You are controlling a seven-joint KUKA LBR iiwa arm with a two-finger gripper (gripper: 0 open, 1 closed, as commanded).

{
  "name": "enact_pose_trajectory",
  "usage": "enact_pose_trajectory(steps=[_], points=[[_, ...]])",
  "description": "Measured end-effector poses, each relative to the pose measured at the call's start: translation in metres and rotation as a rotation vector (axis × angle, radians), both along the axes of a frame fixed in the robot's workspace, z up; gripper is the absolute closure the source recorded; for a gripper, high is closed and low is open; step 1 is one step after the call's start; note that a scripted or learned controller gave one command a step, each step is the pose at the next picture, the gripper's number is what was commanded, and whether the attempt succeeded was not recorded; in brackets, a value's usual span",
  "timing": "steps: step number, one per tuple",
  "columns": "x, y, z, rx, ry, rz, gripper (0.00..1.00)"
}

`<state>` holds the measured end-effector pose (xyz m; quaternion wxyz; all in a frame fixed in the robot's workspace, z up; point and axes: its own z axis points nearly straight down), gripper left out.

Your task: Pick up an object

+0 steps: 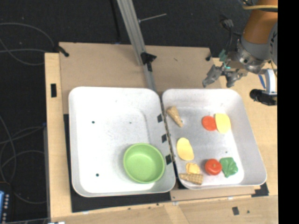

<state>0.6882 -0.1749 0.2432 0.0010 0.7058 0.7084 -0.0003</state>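
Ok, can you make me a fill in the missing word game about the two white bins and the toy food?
1. The green bowl sits in the ____ bin.
2. The tomato in the right bin lies right beside a ____ pepper.
3. The gripper hangs above the bench, just past the far edge of the ____ bin.
4. The colour of the band on the arm is ____.

Missing words: left; green; right; orange

We see the objects lying loose below the spread jaws: a tan cone [174, 116] nearest, a red tomato [209, 123] touching a yellow piece [223, 123], then a yellow lemon [185, 149], another tomato [213, 167] beside a green pepper [229, 166], and a waffle cone [192, 178] farthest.
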Motion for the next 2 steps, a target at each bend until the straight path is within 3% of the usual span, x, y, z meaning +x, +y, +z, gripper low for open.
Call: enact_pose_trajectory(steps=[1, 2], points=[[0.000, -0.001, 0.000, -0.002, 0.001, 0.001, 0.00], [-0.010, 0.002, -0.051, -0.001, 0.005, -0.003, 0.00]])
